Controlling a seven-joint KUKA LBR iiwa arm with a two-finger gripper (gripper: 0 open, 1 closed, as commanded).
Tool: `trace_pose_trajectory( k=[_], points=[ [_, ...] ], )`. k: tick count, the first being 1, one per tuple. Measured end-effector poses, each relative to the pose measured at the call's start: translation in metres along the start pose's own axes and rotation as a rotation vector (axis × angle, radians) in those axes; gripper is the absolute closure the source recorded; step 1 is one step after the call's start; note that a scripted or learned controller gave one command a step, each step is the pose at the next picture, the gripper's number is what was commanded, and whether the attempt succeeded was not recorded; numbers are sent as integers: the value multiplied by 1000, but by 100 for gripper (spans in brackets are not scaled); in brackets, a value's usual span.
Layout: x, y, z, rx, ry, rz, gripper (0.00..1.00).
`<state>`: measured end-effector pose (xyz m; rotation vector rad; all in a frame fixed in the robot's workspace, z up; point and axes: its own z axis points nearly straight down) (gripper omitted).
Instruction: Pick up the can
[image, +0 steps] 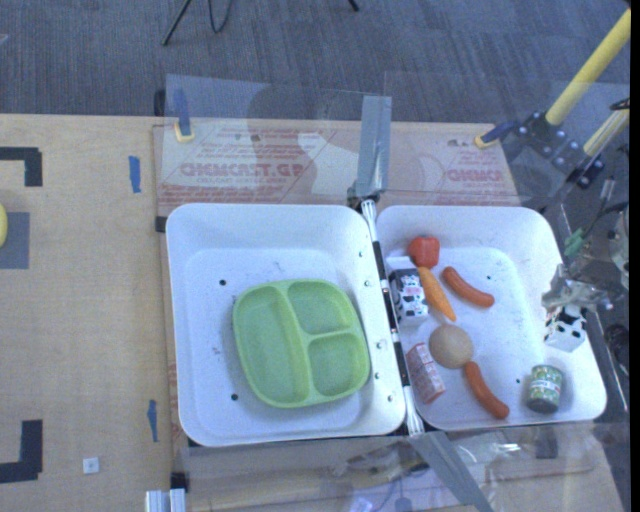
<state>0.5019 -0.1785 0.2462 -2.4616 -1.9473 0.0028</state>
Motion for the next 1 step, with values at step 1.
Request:
trace_pose_trajectory(
  k=[1],
  points=[
    [43,73,-138,-4,-2,210,100]
  ],
)
